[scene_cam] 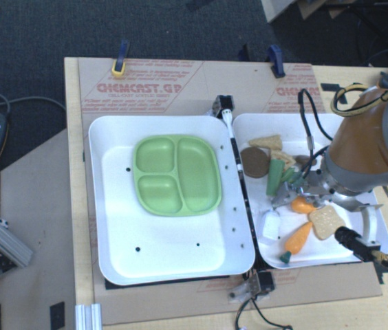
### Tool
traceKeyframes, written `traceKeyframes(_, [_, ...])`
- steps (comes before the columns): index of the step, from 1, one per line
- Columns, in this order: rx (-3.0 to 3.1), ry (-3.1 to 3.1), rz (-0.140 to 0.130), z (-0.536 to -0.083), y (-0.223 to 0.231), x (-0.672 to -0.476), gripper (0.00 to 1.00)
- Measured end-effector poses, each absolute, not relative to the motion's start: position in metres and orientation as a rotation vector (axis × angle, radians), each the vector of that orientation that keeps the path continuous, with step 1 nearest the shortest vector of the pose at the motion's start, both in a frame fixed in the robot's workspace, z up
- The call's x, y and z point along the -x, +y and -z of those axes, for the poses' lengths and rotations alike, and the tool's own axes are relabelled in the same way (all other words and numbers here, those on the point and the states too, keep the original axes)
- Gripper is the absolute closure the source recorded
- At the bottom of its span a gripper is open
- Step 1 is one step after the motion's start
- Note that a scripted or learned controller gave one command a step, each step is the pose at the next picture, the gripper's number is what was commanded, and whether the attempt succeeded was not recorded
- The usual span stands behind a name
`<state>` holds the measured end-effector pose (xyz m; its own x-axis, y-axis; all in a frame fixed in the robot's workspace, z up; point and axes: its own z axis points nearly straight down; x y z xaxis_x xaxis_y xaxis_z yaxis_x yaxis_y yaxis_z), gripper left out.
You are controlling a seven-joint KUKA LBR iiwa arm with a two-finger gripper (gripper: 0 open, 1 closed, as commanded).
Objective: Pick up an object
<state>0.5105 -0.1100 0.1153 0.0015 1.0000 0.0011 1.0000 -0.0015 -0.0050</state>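
- We are seeing the hand hanging just above the carrot, in the right bin.
- We cannot tell its grip.
- The green plate is lying well left of the carrot.

I see 1 arm reaching in from right, orange band above grey wrist, black cables looping over it. Wrist angled down and left. Gripper low, below wrist at arm's left end. I cannot judge its state.
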Motion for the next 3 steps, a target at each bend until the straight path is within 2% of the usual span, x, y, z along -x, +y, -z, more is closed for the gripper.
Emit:
traceKeyframes(1, [2.241, -2.231, 0.012, -0.096, -0.114, -0.517, 0.00])
traceKeyframes(2, [2.258, -2.240, 0.014, -0.109, -0.119, -0.519, 1.00])
traceKeyframes(3, [2.223, -2.227, 0.005, -0.169, -0.113, -0.517, 1.00])
